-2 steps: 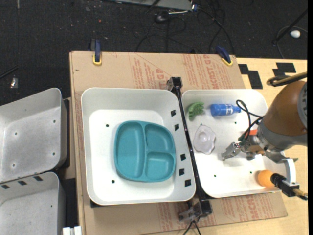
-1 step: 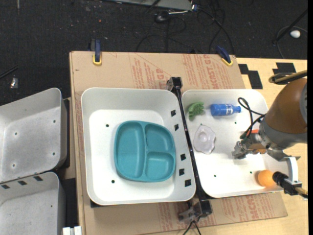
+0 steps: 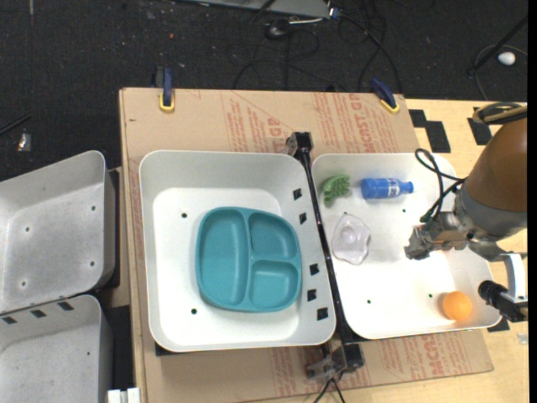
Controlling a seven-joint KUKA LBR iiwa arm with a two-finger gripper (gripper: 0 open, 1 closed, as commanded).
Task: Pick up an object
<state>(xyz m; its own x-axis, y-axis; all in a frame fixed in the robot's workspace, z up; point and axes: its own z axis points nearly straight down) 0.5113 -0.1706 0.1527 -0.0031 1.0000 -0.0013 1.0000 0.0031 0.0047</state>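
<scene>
No object is picked yet; candidates sit in the right bin (image 3: pixel 436 326): orange ball (image 3: pixel 457 306) near the front right corner, blue bottle (image 3: pixel 386 188) and green piece (image 3: pixel 336 188) at the back, clear cup (image 3: pixel 351 238) by the divider. Gripper (image 3: pixel 421 247) hangs mid-bin over bare floor (finger state: cannot tell). Risks: closing on nothing, the ball rolling off, the cup slipping.

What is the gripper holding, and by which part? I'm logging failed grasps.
Nothing visible: the gripper hangs over bare floor of the right bin, apart from the clear cup and the orange ball.
</scene>
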